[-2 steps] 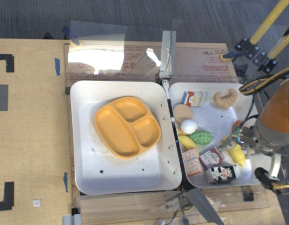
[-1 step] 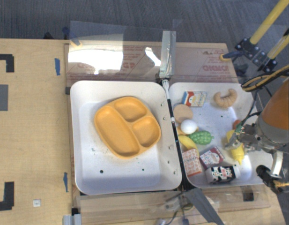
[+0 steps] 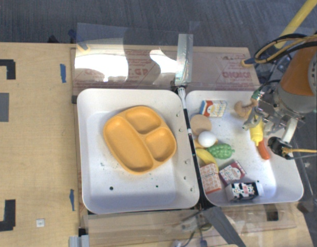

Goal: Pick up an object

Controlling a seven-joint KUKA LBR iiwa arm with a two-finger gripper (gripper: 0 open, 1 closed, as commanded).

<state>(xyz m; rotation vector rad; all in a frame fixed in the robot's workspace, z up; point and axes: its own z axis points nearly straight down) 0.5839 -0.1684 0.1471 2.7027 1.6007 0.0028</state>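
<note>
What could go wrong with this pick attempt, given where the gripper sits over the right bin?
1. The gripper hangs at the right bin's far right, over a yellow piece and an orange carrot-like piece lying close together; closing may catch both or nudge one away.
2. The white egg, green toy and banana are crowded together, so a grasp there could easily slip.

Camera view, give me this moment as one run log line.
arm: over right bin | tool: low by yellow bottle, carrot | grasp: cannot tell | left bin: orange plate
</note>
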